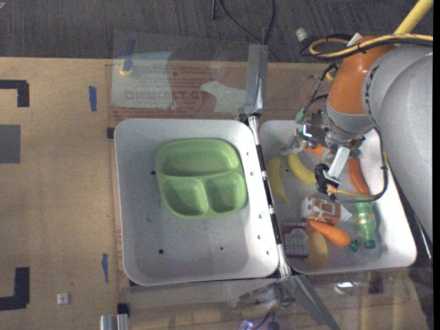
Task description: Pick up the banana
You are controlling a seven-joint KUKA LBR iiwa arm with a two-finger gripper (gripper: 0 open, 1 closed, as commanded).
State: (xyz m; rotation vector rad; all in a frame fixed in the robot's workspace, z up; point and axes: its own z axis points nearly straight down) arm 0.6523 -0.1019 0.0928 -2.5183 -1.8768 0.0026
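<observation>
The banana (300,168) lies in the right bin (397,251), bright yellow, slanting from upper left to lower right near the bin's middle. My gripper (309,139) hangs over the bin's far part, just above and slightly right of the banana's upper end. Nothing shows between it and the banana. The grey arm with its orange band (350,91) comes in from the right.
A paler yellow long piece (276,179) lies along the right bin's left wall. Also there: an orange piece (358,176), a small carton (323,209), a carrot (330,233), a green bottle (365,225), a red box (295,240). The left bin (137,246) holds a green divided plate (201,177).
</observation>
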